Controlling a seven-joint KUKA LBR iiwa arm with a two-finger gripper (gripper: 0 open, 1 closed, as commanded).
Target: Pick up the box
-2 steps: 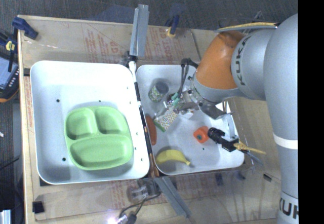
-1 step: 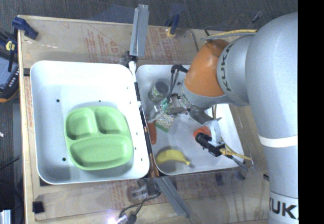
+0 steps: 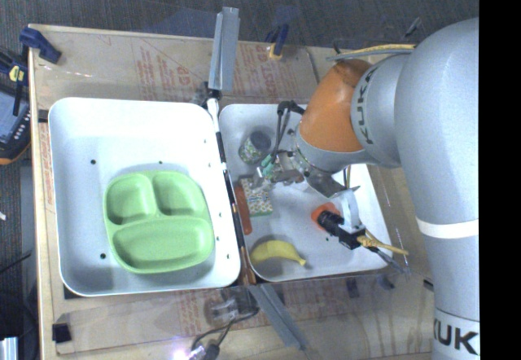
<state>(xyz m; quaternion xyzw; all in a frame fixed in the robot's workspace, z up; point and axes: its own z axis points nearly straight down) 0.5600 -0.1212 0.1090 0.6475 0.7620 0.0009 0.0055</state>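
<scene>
Two bins share the tabletop. My grey arm reaches over the right bin; the left bin holds a green plate. Jaws, open or closed I cannot tell, hang beside the speckled box by the right bin's left wall. A banana lies nearer.

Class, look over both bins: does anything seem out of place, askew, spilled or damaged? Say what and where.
Nothing looks spilled or broken. Two mild oddities: the green divided plate lies slightly askew to the walls of the left bin, and the box sits crowded against the left wall of the right bin.
</scene>
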